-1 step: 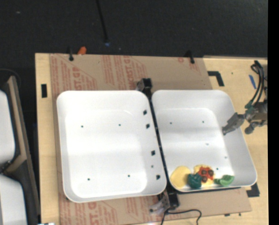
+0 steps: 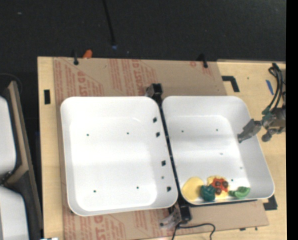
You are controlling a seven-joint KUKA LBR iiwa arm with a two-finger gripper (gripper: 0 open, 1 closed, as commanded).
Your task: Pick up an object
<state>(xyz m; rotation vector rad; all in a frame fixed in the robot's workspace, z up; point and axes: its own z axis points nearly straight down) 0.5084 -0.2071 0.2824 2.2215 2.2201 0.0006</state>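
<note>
So the gripper (image 2: pixel 250 130) is sitting over the right rim of the right bin (image 2: pixel 204 111), roughly halfway along that side, poking in from the right. It's got nothing in it as far as I can see, and honestly I can't tell how wide it's open, it's just a small grey shape at this angle.

All the stuff to grab is bunched up in the near corner of the right bin, well apart from the gripper, nearer to the camera and a bit to the left of it. Count: one flat yellow piece (image 2: pixel 191 188) on the left of the pile, one teal piece (image 2: pixel 207 193) touching it, one red piece (image 2: pixel 219 183) just behind the teal one, and one green piece (image 2: pixel 242 191) off on the right end near the bin wall. There's some more yellow peeking out under the red and teal ones, can't tell if that's a separate item.

Two bins total, side by side. The left bin (image 2: pixel 114 151) has only its bare white floor with a few dark dots.
</note>
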